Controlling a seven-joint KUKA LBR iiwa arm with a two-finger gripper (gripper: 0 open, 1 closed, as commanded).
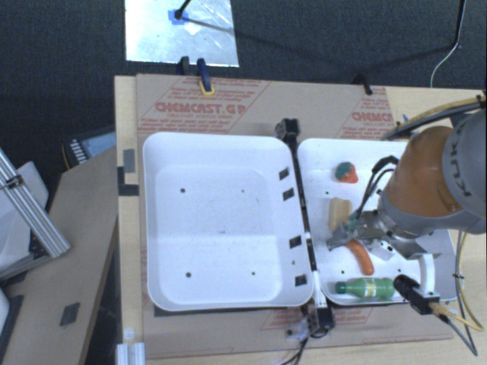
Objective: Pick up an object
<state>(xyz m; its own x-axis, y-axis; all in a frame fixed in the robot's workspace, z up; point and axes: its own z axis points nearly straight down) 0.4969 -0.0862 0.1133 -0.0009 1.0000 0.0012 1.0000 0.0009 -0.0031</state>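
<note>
Two white bins side by side on the bench: left bin [163,158] and right bin [319,154], all loose items lying in the right one.

Camera view, contents of right bin:
- carrot [362,258], orange, lying slantwise near the bin's middle
- green bottle [367,287] on its side along the near wall, just beside the carrot's lower end
- tan block [338,214], upright-ish rectangle, toward the divider
- small orange-and-green item [346,172] near the far wall, well apart from the rest; too small to identify

Why so placed: items look scattered at random, flat on the bin floor, as expected for a bin-picking trial. Nothing stacked.

Camera view, arm: arm [426,181] reaches in from the right, orange band above the wrist, wrist bent down over the right bin. Gripper [351,234] sits low, between the tan block and the carrot's upper end, apparently touching or just above the carrot. Fingers are dark and partly hidden under the wrist; cannot tell whether they are spread or pressed together. No item is visibly between them, so no hold recorded.

Judgement: likely target is the carrot or the tan block, both right at the gripper. Pick not yet done; every item lies on the bin floor. Risk: the carrot is round and slanted and may roll off the fingers
</note>
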